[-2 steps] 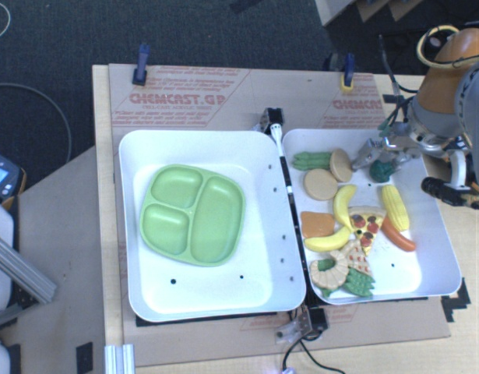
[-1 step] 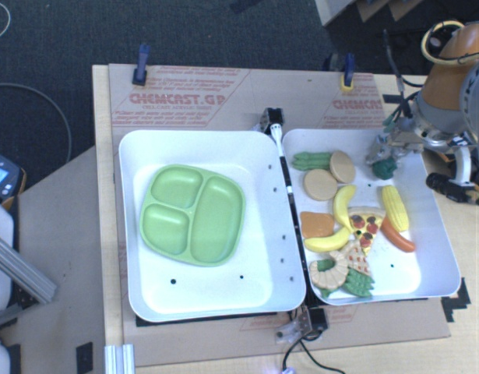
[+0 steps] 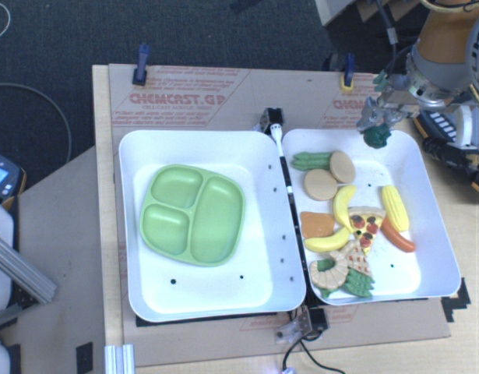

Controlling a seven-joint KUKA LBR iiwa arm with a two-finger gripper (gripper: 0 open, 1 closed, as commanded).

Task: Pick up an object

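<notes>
My gripper point(image 3: 378, 125) hangs over the far edge of the right bin point(image 3: 435, 232), below the orange-banded arm point(image 3: 445, 29). A small dark green toy point(image 3: 377, 137) sits between its fingertips, and the fingers look shut on it. Below, in the right bin, lie several toy foods: a green pickle point(image 3: 311, 160), two tan rounds point(image 3: 342, 166) point(image 3: 321, 184), two bananas point(image 3: 344, 205) point(image 3: 326, 242), a corn cob point(image 3: 394, 206), a pizza slice point(image 3: 367, 224), an orange-red sausage point(image 3: 398, 237) and a leafy green piece point(image 3: 357, 284).
The left bin point(image 3: 138, 287) holds a light green divided plate point(image 3: 194, 214). Both bins rest on a brown board point(image 3: 184, 96) held by blue clamps point(image 3: 140, 65) point(image 3: 348, 72). A black clip point(image 3: 273, 119) joins the bins at the far seam. Cables and equipment stand at the right point(image 3: 457, 142).
</notes>
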